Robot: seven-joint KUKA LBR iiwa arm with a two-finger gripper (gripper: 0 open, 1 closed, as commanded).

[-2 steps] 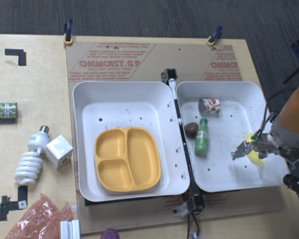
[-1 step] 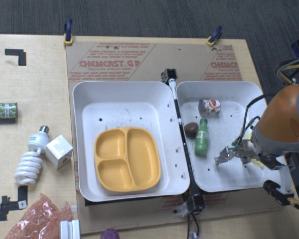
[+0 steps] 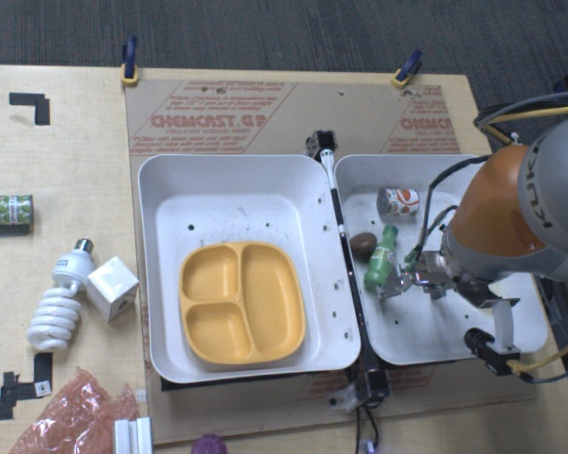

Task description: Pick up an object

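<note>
Reaching into the right bin (image 3: 511, 343), the claw (image 3: 395, 285) hovered just right of the green bottle (image 3: 380, 258), whose long axis ran nearly upright in view; its opening could not be judged.

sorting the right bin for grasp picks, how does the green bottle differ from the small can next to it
The green bottle is long and slim; the small can is short and stubby. The bottle is plain green, the can silvery white with orange marks. The bottle lies close to the gripper, with a brown object at its side; the can sits farther back in the right bin. Both lie on their sides there.
</note>
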